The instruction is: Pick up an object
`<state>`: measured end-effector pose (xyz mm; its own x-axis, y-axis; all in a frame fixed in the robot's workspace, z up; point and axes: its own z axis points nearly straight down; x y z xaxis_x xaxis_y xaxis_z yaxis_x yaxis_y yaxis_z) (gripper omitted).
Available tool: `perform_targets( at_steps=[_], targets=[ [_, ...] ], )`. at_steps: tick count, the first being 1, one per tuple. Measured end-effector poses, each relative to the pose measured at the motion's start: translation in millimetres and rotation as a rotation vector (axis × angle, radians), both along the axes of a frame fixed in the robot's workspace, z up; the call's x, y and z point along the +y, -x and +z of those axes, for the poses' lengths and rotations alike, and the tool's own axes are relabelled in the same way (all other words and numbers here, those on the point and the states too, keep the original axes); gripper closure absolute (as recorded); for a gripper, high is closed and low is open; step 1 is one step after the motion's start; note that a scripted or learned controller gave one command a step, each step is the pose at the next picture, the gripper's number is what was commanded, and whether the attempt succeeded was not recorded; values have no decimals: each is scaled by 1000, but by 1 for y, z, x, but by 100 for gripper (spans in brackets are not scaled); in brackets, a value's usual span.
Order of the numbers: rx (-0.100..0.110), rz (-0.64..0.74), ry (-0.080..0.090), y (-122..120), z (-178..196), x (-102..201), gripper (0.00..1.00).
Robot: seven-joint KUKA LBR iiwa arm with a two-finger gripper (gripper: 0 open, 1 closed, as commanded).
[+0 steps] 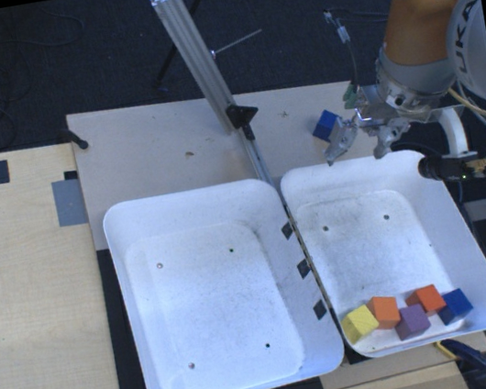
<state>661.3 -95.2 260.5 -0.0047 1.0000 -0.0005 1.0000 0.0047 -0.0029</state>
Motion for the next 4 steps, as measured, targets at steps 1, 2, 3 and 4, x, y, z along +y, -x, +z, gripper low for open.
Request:
perform_targets(
  at_steps=[1, 2, 3, 4],
  targets=[
    [-2, -9, 3, -6, -14, -71, 0],
    [7, -7, -1, -5, -107, -92, 0],
    [4, -7, -2, 25, -126, -80, 0],
    [2, -9, -2, 39, -172, -67, 0]
  ],
)
